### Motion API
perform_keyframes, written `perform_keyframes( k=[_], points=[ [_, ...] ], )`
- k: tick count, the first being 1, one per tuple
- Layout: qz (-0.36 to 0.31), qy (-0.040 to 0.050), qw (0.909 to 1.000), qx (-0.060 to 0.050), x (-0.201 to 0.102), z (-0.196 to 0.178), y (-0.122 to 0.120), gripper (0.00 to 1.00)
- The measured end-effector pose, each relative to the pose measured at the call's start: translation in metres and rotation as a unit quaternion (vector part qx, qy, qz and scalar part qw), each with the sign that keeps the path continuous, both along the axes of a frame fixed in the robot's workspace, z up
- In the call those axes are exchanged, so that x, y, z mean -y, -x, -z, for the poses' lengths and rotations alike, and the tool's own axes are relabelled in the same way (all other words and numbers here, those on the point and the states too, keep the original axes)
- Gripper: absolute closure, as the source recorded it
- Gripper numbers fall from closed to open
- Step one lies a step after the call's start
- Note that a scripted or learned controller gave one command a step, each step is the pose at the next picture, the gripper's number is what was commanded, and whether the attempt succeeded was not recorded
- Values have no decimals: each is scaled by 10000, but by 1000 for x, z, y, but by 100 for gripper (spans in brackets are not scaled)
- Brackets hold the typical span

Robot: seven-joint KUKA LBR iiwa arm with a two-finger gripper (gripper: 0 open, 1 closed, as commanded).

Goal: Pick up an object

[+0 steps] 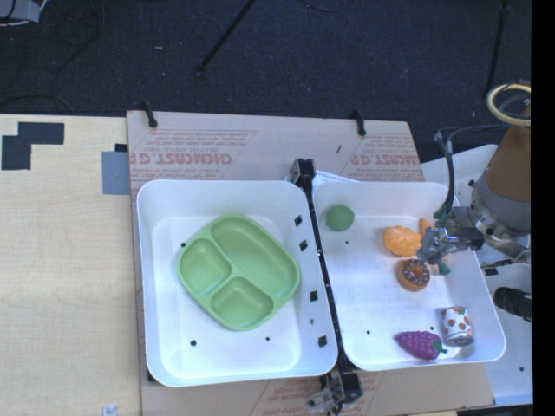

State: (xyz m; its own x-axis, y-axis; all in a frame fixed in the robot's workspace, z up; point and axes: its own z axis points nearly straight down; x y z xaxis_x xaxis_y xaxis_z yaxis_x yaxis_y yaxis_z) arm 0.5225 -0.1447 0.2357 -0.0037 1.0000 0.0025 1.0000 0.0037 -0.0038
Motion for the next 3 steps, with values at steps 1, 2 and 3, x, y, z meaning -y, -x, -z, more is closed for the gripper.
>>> perform_keyframes(
  k=[1,2,3],
  points=[
    [-8,-3,10000,2,-57,-7,0,100],
    [-7,3,10000,4,-111,-11,-8,100],
    [-8,3,10000,-3,-171,-10,-5,100]
  ],
)
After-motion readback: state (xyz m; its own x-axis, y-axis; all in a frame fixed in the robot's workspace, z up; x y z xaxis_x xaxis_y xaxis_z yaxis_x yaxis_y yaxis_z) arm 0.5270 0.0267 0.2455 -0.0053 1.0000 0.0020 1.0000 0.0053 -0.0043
